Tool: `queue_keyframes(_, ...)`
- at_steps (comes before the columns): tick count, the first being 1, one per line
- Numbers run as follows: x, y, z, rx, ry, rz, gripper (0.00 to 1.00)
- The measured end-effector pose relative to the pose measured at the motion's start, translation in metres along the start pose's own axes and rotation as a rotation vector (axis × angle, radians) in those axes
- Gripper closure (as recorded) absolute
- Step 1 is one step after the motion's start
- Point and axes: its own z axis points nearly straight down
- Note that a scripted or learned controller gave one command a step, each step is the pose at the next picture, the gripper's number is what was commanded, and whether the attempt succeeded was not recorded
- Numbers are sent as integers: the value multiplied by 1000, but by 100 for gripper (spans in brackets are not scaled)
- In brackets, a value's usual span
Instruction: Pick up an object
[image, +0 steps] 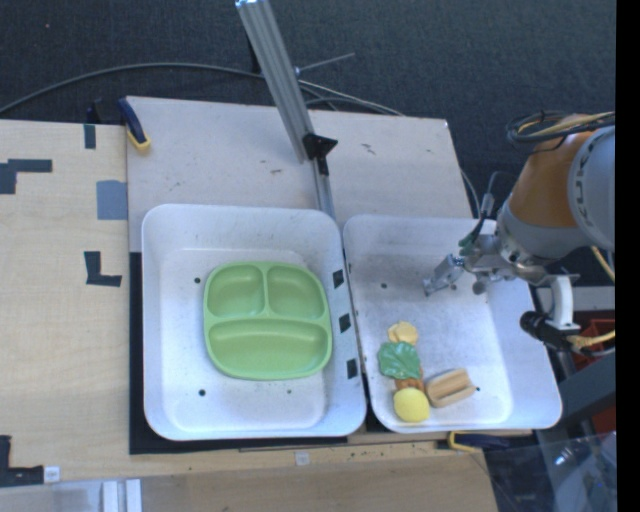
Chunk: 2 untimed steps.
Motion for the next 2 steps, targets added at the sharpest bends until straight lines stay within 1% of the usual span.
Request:
queue_keyframes(1, 0, 1, 51, -7, -2, 0, 0)
queue_keyframes(2, 1, 0, 41, -6, -1, -2, 100)
